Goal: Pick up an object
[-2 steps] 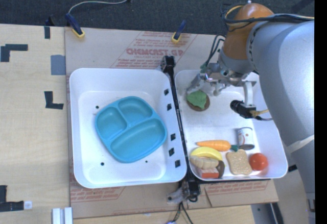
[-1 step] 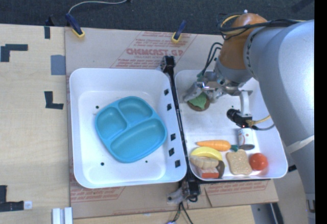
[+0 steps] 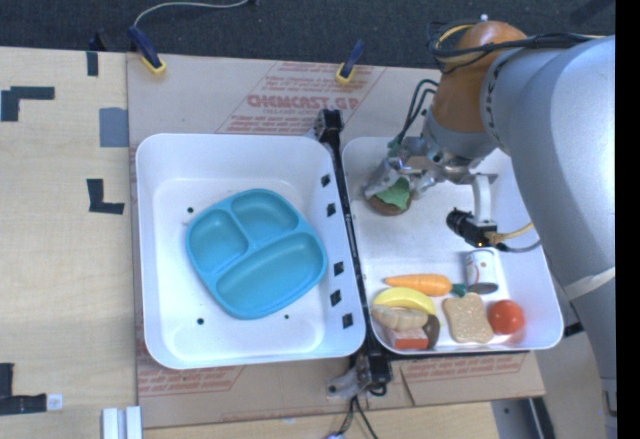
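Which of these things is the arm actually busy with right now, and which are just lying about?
In play:
- two-finger gripper, low in the right white bin
- brown and green toy food piece right at its tips

Lying about:
- orange toy carrot
- yellow toy banana
- tan toy bread slice
- red toy tomato
- blue divided plastic plate in the left white bin

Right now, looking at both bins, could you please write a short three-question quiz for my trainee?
1. True or false: the blue divided plate lies in the left bin.
2. Which toy food lies nearest the gripper: (a) carrot, (b) green-and-brown item, (c) tomato?
3. Fill in: the banana lies just below the ____.

Key: 1 true; 2 b; 3 carrot.
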